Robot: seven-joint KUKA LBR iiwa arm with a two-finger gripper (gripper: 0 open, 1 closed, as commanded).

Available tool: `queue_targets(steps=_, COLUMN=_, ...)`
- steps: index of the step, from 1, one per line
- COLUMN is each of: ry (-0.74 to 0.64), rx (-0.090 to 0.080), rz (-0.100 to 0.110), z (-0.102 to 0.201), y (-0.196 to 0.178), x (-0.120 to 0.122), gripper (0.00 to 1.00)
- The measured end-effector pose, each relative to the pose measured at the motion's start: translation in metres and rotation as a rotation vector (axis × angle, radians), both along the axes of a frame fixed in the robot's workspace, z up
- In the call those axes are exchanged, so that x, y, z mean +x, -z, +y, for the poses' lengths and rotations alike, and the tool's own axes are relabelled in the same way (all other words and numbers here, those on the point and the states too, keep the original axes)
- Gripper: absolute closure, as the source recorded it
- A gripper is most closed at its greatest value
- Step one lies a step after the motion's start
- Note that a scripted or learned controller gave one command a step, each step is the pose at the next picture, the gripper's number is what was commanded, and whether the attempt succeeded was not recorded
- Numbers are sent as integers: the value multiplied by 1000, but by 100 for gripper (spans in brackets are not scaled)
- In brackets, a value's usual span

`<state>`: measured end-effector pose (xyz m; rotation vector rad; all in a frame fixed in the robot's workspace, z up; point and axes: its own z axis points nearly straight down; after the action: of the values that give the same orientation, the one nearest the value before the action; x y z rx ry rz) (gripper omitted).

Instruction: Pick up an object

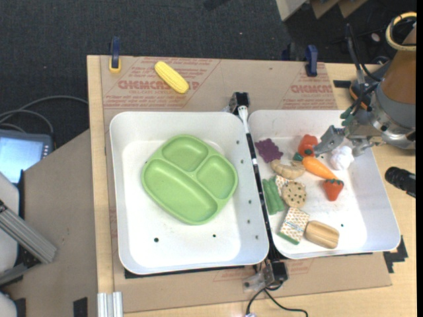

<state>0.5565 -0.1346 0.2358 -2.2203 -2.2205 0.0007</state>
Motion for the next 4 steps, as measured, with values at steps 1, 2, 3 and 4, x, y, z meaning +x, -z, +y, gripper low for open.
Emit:
queue_targets(steps=1, ry=-1, rx=1, rz=6, z=-19, y=136, x=53, gripper=0)
queue_targets(steps=2, ry=-3, rx=-3, rz=-9, z=-44, y=151, x=113, gripper=0)
queue_targets(steps=3, ry=-3, rx=3, rz=5, z=19, y=151, x=57, gripper=0)
queue_targets(steps=4, ry=0, rx=-1, rz=-2, z=15, y=141, x=60, gripper=100)
